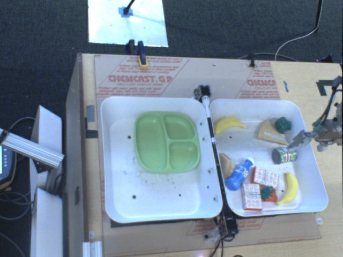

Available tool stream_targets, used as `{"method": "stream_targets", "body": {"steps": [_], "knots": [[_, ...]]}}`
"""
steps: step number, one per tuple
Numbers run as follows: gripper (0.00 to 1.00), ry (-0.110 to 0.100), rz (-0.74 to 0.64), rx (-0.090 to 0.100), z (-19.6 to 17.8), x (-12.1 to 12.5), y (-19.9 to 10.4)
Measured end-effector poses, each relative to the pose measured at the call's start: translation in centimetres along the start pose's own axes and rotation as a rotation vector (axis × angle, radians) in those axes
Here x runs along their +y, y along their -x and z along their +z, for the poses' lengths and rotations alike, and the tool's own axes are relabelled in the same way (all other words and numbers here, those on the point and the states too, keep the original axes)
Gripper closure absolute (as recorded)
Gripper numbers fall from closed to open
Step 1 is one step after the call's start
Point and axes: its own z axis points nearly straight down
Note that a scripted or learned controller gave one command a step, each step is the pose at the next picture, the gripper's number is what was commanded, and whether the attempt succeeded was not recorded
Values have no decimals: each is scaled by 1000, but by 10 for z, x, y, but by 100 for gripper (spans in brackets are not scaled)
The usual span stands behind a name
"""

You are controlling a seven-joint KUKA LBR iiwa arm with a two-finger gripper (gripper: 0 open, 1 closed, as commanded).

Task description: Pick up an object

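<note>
My gripper [298, 141] reaches in from the right edge over the right bin [308, 194]. Its tip hangs just up and right of a small grey-green can [284, 155] lying on its side, close to it but not visibly holding it. Around the can lie a tan wedge [270, 134], a dark green broccoli piece [283, 124], two yellow bananas [229, 125] [291, 188], a blue bottle [238, 174], a brown wedge [225, 162] and two red-and-white cartons [265, 176] [251, 196].
The left bin [120, 197] holds a green divided plate [166, 142]. A black rod [211, 138] runs along the seam between the bins. Cardboard [161, 76] covers the bench behind them, with a clamp [141, 55] at its far edge.
</note>
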Motion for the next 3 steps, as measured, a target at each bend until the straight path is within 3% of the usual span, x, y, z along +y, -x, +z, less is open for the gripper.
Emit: {"method": "stream_targets", "body": {"steps": [1, 2, 3], "knots": [[0, -1, -1, 1, 68, 115, 1], [0, -1, 1, 0, 104, 80, 2], [0, -1, 1, 0, 129, 67, 2]]}}
